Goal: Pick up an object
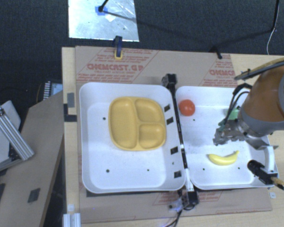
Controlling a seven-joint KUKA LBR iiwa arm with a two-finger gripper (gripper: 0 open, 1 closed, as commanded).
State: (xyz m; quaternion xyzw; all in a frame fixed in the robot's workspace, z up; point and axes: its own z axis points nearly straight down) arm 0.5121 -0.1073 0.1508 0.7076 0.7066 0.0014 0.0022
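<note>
A yellow banana [223, 158] lies in the right bin [199, 178] near its front. An orange-red ball [187, 108] rests at that bin's back left corner. A green object [233, 112] peeks out beside the arm at the right. My gripper [226, 136] hangs just above and behind the banana, over the bin's middle right. The grey arm with its orange band comes in from the right and hides part of the bin behind it.
The left bin [92, 174] holds a yellow divided plate [136, 123]. A black hinge strip [176, 126] runs between the two bins. Brown cardboard [146, 65] lies beneath the bins, and a metal sheet [104, 13] lies at the back.
</note>
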